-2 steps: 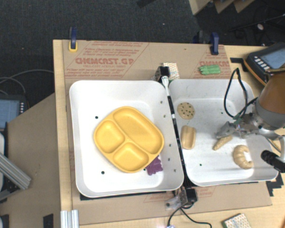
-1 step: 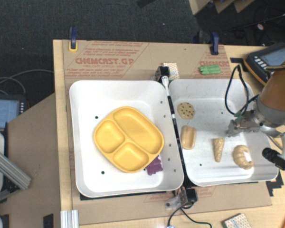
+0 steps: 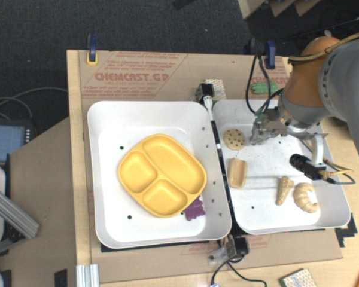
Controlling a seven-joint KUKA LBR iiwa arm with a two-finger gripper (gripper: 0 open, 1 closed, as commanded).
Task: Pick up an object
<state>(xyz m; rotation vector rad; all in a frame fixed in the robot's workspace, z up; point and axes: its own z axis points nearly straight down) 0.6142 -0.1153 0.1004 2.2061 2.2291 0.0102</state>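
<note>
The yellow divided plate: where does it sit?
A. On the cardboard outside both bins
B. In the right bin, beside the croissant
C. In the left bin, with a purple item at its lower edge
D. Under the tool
C: the yellow divided plate lies in the left bin, and a purple item peeks out at its lower right edge.

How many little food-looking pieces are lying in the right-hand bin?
4: a round cookie at the upper left, a tan roll below it, a cone and a croissant toward the lower right. The arm may hide more.
</note>
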